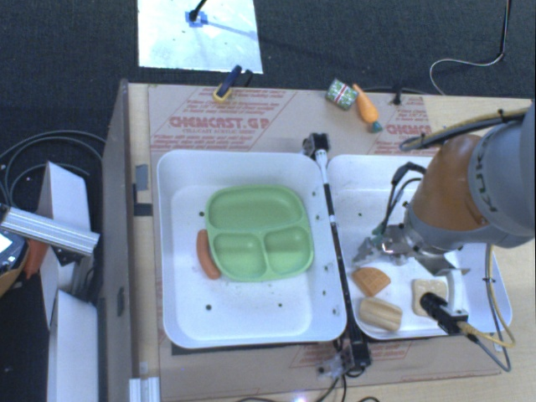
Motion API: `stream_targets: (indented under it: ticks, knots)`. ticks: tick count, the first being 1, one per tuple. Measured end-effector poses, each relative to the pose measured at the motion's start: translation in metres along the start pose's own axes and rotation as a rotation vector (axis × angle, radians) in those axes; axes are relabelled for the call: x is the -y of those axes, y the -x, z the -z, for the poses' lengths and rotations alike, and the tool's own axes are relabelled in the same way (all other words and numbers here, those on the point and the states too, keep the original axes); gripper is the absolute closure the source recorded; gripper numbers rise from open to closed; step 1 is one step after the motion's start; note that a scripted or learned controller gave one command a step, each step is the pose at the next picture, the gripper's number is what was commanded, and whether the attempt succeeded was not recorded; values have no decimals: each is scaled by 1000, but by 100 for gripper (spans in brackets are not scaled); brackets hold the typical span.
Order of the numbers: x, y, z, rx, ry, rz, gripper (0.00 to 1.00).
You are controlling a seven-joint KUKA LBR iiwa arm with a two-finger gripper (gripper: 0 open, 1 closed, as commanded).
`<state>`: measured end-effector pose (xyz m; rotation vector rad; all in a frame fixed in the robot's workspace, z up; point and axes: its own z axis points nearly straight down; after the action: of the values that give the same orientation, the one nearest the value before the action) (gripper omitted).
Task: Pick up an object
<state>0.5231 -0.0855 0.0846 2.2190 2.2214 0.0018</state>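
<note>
My gripper hangs low over the right bin, near its left side, and the grey arm reaches in from the right. Just below the gripper lies an orange wedge-shaped piece of toy food, close to it but apart. A tan bread roll lies at the bin's front. A pale toast slice sits to the right, partly under the arm's black cable fitting. In the left bin a green divided plate rests with an orange-red sausage along its left edge.
A black divider bar runs between the two bins. Behind the bins on the cardboard lie a small green can, a toy carrot and a yellow-and-blue clip. Cables trail around the arm's wrist on the right.
</note>
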Motion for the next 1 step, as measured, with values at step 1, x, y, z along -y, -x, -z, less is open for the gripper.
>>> stream_targets:
  ticks: [1]
  knots:
    - [25, 6, 0, -1, -1, 0, 0]
